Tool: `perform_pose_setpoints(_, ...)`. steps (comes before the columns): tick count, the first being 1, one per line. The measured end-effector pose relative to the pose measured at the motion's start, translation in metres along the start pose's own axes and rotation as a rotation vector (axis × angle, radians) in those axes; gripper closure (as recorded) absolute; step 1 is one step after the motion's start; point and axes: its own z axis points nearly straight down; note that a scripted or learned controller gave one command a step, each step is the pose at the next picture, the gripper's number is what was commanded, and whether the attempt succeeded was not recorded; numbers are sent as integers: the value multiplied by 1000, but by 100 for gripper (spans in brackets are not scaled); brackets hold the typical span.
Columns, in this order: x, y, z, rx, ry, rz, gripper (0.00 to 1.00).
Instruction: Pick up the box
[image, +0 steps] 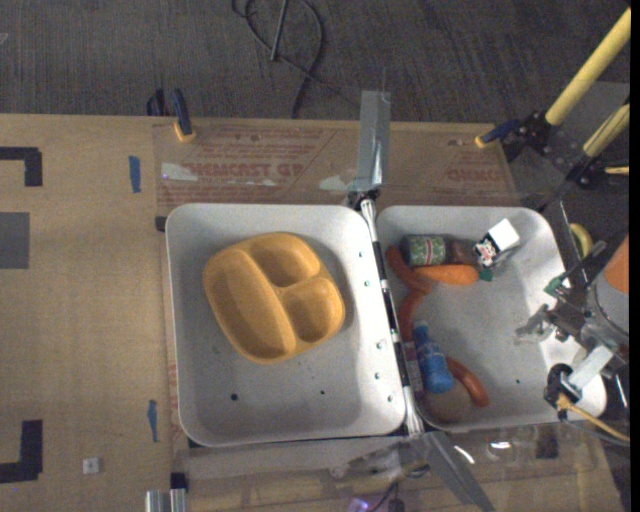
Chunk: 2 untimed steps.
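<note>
Starting on the left, the left bin (200, 400) sits on the brown bench (80, 300), and inside it lies a yellow divided plate (273, 296) with three hollows, a little toward the bin's far side. Blue tape marks (134, 172) dot the bench beside it.

Across the metal divider (372, 150) comes the right bin (520, 330), and it's busy in there. At the far side a small can (425, 249) with a green label lies on its side, and just in front of it, an orange carrot (445, 275). A blue bottle (432, 362) lies near the divider, with a sausage (470, 382) right beside it and a brownish round thing (447, 405) tucked just beneath them, too dim to name.

And there's the box (497, 246), small and white with dark print, tipped at an angle in the bin's far right part, just beside the carrot's end.

At the right edge the arm's wrist hardware (580, 330) hangs over the bin's right rim, well apart from the box. How the pincer is set, I cannot tell.
</note>
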Motion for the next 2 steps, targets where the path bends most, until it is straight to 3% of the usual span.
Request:
perform_pose_setpoints(1,13,-1,32,10,22,-8,0)
perform_pose_setpoints(2,9,1,32,2,19,183,0)
